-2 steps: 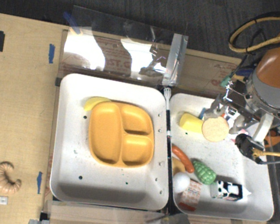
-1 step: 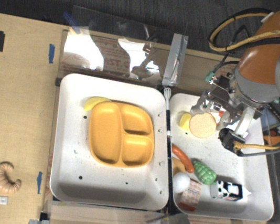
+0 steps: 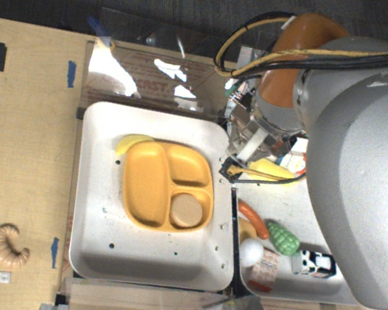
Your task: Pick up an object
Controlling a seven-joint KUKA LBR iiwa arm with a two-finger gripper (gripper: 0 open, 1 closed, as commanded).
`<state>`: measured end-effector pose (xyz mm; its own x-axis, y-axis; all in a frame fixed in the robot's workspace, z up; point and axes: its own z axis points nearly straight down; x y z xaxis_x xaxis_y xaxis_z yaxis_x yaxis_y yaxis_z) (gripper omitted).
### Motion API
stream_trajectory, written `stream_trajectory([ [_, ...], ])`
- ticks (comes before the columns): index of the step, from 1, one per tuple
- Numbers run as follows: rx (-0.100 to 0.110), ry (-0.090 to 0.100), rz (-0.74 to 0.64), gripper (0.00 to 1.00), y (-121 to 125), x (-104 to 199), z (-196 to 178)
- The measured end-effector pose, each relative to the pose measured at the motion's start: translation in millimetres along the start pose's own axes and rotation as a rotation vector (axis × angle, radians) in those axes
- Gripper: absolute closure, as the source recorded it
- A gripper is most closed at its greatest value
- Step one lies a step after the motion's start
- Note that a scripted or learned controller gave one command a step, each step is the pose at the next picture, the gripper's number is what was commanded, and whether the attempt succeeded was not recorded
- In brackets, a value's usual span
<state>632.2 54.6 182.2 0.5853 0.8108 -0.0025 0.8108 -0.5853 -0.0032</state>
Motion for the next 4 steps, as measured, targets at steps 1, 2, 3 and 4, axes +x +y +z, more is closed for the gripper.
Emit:
stream_trajectory([
  [1,-0.004,0.001,-0.003,1.0,0.5,1.1,-11.8],
  [2,-0.003,0.0,-0.003,0.0,0.3,1.1,-11.3],
  [3,0.001,-0.001,0.129,0.0,9.0,-80.2,-1.6],
  [4,-0.005,0.005,0.27,0.0,37.6,-82.9,-60.9],
])
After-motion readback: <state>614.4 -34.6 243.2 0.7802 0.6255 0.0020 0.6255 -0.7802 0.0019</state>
